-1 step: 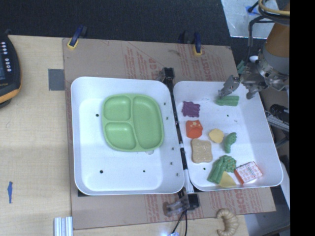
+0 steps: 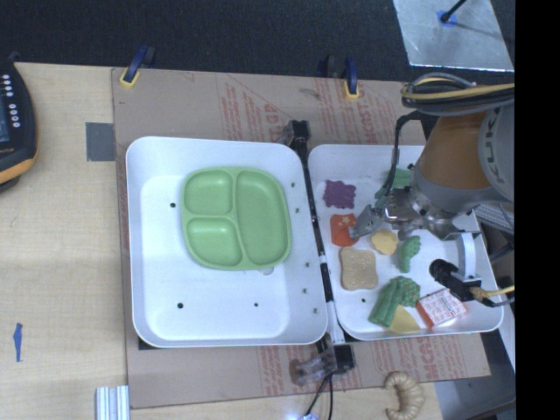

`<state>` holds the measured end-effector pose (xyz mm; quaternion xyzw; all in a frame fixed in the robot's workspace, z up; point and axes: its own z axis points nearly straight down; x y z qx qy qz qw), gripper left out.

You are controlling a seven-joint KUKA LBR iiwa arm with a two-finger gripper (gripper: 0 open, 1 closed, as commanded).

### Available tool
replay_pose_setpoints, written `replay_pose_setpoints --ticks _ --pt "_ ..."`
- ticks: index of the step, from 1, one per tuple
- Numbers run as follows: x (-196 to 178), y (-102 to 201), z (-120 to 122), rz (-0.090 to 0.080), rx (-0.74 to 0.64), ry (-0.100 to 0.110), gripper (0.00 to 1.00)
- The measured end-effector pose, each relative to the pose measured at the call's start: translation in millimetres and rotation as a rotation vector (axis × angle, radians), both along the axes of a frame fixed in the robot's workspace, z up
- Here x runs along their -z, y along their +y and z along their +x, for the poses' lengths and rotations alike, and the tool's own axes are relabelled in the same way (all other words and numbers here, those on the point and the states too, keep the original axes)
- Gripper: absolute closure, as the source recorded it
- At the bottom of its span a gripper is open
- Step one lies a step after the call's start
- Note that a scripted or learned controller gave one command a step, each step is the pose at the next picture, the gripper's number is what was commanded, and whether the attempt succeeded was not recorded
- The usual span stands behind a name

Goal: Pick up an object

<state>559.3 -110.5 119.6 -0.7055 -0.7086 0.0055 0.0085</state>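
Observation:
The right bin [image 2: 325,166] holds several toy foods: a purple piece [image 2: 339,193], a red piece [image 2: 341,228], a tan bread slice [image 2: 358,268], a small yellow piece [image 2: 383,242], a small green broccoli [image 2: 408,252], a larger green vegetable [image 2: 394,298], a yellow wedge [image 2: 403,321] and a red-and-white carton [image 2: 442,307]. My gripper [image 2: 374,223] hangs low over the bin's middle, just right of the red piece and above the yellow piece. The arm partly hides another green piece [image 2: 400,178]. Nothing visibly sits in the gripper.
The left bin [image 2: 149,313] holds a green divided plate [image 2: 236,217]. A black part [image 2: 446,274] juts over the right bin's right side. A control pendant [image 2: 13,129] lies at the far left, and a tan curled item [image 2: 404,395] on the bench front.

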Motion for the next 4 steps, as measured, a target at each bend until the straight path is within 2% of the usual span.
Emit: replay_pose_setpoints --ticks 1,2,3,4 --pt "23.7 17.0 50.6 -0.005 -0.004 -0.023 0.00" --pt "11.7 -23.6 4.5 -0.004 0.005 -0.022 0.00" --pt "26.5 10.0 45.7 -0.006 -0.005 -0.023 0.00" --pt "26.7 0.5 99.9 -0.005 -0.003 -0.023 0.00"
